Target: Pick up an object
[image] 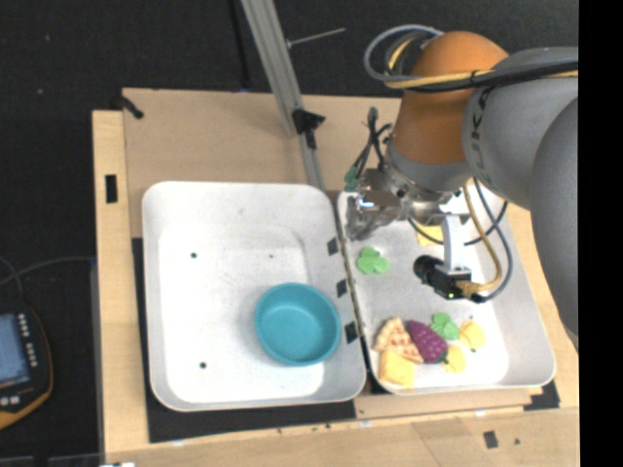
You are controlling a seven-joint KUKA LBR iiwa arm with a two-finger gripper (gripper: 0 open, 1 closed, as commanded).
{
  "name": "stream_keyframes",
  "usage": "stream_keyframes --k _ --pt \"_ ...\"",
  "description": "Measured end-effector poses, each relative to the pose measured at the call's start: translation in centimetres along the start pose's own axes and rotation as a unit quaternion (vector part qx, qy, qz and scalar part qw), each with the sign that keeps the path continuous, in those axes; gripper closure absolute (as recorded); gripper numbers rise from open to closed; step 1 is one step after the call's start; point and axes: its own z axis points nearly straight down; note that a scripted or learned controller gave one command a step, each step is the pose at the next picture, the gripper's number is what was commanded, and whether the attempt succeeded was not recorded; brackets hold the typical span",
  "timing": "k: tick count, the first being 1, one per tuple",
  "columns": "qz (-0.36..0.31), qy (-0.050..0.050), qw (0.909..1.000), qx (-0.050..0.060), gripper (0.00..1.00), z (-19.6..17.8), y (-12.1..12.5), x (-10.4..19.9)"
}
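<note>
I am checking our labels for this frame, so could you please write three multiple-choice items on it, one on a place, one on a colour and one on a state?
1. Where does the bowl lie?
A. in the left bin
B. in the right bin
C. on the bench outside both bins

2. What colour is the small object lying just below the pincer?
A. red
B. green
C. blue

3. How does the bowl rest?
A. upside down
B. tipped on its side
C. upright, mouth facing up

Answers:
1. A: the bowl sits near the lower right corner of the left bin.
2. B: the piece in the right bin, apart from the cluster of toy food, is green.
3. C: its rim and hollow inside face the camera.
</note>
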Motion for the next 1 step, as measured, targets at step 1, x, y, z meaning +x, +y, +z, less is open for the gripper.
stream_keyframes --k 1 --pt "-0.001 0.000 1.0000 0.000 1.00 -0.18 -1.63 5.89"
